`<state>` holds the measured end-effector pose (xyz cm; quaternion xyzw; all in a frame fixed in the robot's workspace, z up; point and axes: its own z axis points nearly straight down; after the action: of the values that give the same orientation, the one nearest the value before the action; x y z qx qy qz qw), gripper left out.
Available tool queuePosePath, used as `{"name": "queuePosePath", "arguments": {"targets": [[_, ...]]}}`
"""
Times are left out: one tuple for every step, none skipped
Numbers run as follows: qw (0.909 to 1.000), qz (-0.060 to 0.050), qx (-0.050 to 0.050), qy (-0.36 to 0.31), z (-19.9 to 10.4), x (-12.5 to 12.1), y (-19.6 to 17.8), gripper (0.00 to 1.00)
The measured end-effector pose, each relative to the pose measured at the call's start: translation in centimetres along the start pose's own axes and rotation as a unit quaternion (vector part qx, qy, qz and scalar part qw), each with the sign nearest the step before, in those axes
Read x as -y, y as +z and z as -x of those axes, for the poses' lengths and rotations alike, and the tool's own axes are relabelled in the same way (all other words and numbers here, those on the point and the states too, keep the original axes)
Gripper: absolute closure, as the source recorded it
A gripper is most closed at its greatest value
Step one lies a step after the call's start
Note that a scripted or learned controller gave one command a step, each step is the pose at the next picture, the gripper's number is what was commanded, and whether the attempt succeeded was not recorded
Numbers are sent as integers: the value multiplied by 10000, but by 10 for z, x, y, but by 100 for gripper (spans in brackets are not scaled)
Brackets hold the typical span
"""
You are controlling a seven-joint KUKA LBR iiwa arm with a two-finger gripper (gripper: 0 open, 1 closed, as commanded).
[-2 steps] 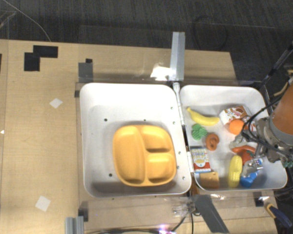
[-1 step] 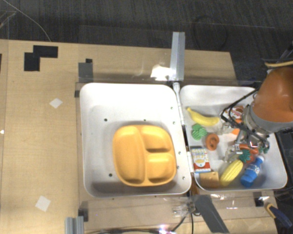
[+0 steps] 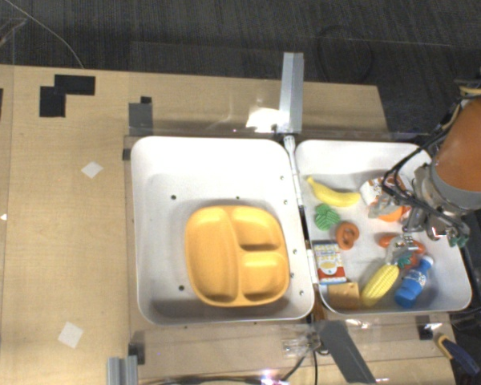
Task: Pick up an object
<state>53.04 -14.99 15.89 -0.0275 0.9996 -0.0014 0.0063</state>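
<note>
From my station the scene reads bright and evenly lit, the light coming from overhead. The two white bins [image 3: 152,215] are near washed out, their walls losing detail. A hot glare patch sits on the clear sheet at the top centre, beside the metal post [image 3: 292,87], and a smaller glint shows at the bottom edge. The yellow tray [image 3: 236,255] throws a soft shadow to its lower left. The arm [image 3: 469,155] at the right is slightly soft. The dark floor across the top of the frame is dim. Small items in the right bin look coarse and grainy.
</note>
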Motion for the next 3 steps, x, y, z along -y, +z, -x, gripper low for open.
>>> {"name": "queuePosePath", "arguments": {"targets": [[9892, 10, 20, 1469, 87, -18, 68, 0], [9133, 8, 16, 4073, 113, -21, 69, 0], [8608, 21, -81, 5089, 131, 19, 72, 0]]}}
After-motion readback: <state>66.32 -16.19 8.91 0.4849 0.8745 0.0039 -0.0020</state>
